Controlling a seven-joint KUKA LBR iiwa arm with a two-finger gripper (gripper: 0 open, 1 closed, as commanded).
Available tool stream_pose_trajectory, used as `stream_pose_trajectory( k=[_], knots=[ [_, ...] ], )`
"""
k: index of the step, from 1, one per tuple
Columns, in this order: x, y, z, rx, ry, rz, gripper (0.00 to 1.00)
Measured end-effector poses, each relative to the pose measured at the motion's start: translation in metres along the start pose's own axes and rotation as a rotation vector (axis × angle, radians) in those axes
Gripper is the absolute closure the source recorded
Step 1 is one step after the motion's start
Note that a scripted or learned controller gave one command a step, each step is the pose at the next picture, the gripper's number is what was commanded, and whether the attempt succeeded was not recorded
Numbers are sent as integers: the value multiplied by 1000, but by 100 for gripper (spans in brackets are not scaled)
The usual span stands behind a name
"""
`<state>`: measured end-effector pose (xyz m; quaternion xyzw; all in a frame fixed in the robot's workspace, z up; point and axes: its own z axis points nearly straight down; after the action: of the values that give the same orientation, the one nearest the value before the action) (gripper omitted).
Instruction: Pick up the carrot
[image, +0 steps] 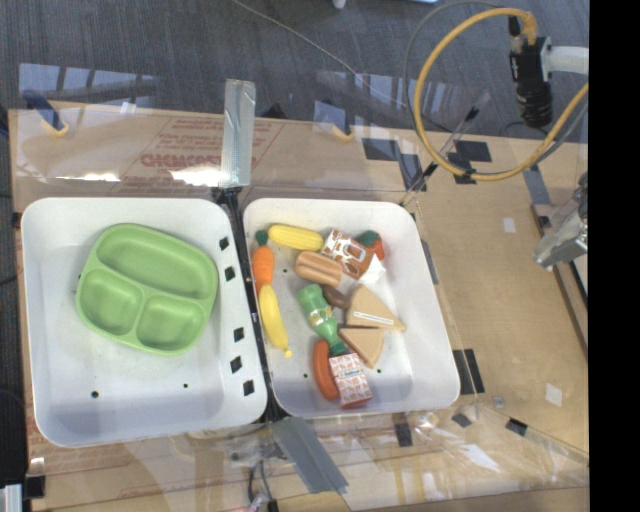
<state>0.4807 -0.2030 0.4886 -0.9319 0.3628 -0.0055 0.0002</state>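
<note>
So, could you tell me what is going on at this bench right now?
Nothing is being handled yet. The carrot lies untouched in the right bin, near its left wall, just above a banana and among other toy foods. The left bin holds a green divided plate. Part of the arm sits at the right edge, away from the bins.

Carrot (262, 267) lies at the left wall of the right bin (425, 300), above a banana (271, 317), among crowded toy foods; green divided plate (148, 288) occupies the left bin (45, 330).
</note>
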Motion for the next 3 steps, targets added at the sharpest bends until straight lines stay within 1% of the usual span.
stream_pose_trajectory(
  k=[1, 2, 3],
  knots=[
    [20, -18, 127, 0, -18, -437, 100],
    [16, -6, -7, 5, 7, -527, 100],
    [10, -1, 142, 8, -18, -545, 100]
  ],
)
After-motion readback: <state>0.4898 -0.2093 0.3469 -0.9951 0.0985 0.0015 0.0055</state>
